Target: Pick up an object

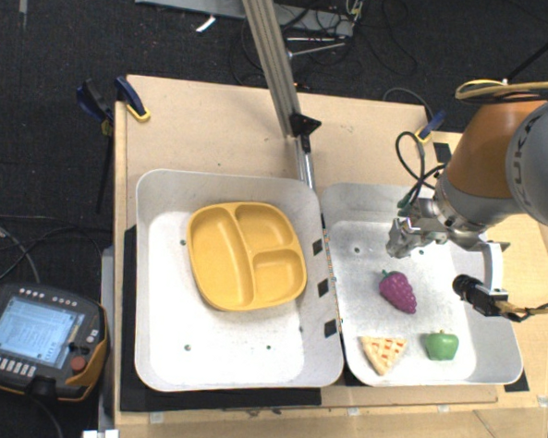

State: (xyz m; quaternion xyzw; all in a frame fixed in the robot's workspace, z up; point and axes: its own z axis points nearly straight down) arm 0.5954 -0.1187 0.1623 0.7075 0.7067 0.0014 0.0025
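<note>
A handheld control pendant (33, 338) with a lit screen is seen nearest the camera, at eight o'clock off the desk (215, 126). On the desk, two shallow white bins are set side by side. In the right bin (364, 265), three toy foods are laid out: a pizza slice (382, 352) at six o'clock near the front rim, a green pepper (441, 345) just to its three o'clock side, and a purple bunch of grapes (398, 291) at twelve o'clock from the pizza slice, near the bin's middle. All three are apart from one another.

In the left bin (160, 271), a yellow divided plate (248, 255) with three compartments is placed close to the centre.

The claw (400, 246) is positioned over the right bin, at eleven o'clock from the grapes and just beside them, with nothing seen between its fingers; whether it is spread or pressed together cannot be told. The grey arm (504, 163) with its orange band is extended in from three o'clock. Farther back, a slanted metal pole (274, 61) is seen rising from the desk's far edge, with cables on the dark floor (52, 61) beyond.
</note>
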